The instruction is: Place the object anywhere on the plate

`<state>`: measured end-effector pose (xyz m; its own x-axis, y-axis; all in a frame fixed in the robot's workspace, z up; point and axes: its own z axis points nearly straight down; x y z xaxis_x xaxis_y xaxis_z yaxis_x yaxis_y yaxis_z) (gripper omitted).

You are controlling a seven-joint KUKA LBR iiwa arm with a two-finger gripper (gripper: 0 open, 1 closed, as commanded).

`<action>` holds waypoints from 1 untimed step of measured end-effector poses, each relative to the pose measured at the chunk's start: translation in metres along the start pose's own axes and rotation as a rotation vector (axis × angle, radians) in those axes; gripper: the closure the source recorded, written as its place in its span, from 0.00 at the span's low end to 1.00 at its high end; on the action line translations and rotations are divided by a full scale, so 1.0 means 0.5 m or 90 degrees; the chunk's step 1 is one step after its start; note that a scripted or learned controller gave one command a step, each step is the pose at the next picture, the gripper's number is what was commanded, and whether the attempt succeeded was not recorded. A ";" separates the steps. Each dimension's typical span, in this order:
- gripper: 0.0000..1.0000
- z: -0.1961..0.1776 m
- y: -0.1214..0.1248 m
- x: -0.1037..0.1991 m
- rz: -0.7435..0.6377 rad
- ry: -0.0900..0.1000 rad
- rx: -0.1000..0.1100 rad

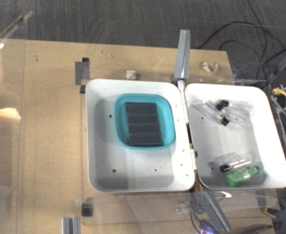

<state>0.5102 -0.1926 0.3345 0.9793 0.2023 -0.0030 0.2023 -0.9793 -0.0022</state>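
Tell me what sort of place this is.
Most likely a robotics lab test bench: two shallow white bins set side by side on a wooden bench top, a square teal plate as a target, and loose black cables over grey carpet.

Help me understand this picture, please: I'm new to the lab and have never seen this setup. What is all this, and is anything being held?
This is one camera fixed above a wooden bench, looking down at a slant. On the bench sit two shallow white bins side by side. The left bin holds a turquoise plate with a dark ribbed slab lying on it. The right bin holds loose items: a clear plastic piece with a small black part near the top, and near the bottom a clear tube with a black cap beside a green bottle. A robot arm works here, reaching in from the right, and its job is to put an object on the plate. Nothing is being held in this picture.
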 end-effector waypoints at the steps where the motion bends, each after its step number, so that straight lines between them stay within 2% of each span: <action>1: 0.00 -0.001 0.000 0.000 0.000 0.000 0.000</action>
